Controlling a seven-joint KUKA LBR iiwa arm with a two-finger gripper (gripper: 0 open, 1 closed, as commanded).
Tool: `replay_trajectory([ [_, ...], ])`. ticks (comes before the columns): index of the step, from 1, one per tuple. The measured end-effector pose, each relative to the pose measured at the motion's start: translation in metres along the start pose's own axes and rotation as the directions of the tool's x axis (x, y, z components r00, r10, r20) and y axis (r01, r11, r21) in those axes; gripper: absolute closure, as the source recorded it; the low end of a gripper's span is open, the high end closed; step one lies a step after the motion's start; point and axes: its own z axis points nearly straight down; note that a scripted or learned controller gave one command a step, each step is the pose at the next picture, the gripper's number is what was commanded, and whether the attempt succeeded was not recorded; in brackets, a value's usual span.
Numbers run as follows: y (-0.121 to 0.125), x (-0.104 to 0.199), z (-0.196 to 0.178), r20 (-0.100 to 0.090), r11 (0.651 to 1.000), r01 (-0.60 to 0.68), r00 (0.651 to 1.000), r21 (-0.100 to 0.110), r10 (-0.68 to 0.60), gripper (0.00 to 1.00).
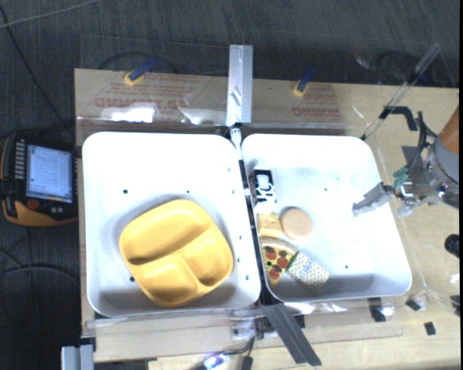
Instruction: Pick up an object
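Note:
The right bin [347,149] holds a few small items along its left side. A black and white piece [262,185] lies near the divider. Below it are a round tan cookie [296,222], a toy pizza slice [275,259] and a small patterned packet [308,271]. My gripper [368,203] hangs over the right edge of this bin, well to the right of the cookie and apart from every item. Nothing shows in it.
A yellow divided plate [177,251] fills much of the left bin [108,168]. A metal post [240,83] stands at the back between the bins. A handheld control pendant [38,179] lies off the bench to the left.

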Motion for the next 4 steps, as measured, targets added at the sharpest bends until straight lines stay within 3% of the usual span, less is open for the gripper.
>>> replay_trajectory([
  [1, -0.013, -0.01, 0.105, -0.001, 0.991, 0.135, 0.991, 0.0, -0.135, 0.0],
  [2, 0.039, 0.082, 0.159, -0.004, 0.917, -0.397, 0.918, -0.021, 0.397, 0.0],
  [3, 0.006, 0.024, 0.063, 0.003, 0.966, -0.259, 0.966, 0.0, 0.259, 0.0],
  [4, 0.061, 0.066, 0.139, 0.002, 0.893, -0.45, 0.893, 0.003, 0.45, 0.0],
])
